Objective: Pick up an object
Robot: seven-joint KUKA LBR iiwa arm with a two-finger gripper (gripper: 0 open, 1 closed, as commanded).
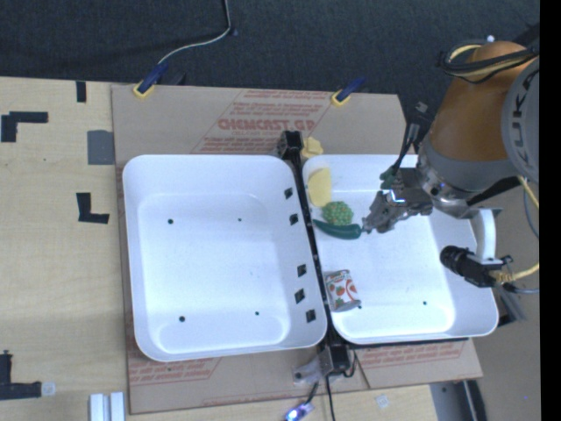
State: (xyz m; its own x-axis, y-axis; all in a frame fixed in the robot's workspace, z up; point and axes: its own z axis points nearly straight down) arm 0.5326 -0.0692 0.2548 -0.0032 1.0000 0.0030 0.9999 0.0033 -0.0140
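You've got two white bins (210, 261), right bin (412, 305) holding three items, yellow piece (321, 183), green toy (337, 217), printed packet (341, 289), cardboard (263, 121) reads maybe "CHEMCAST", gripper (375, 221) beside green toy, open-or-closed can't tell

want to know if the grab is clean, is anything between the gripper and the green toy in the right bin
Nothing visible stands between them. The gripper hangs just right of the green toy in the right bin, with bare white floor in the gap. The yellow piece lies on the toy's far side, and the small packet sits lower in the bin.
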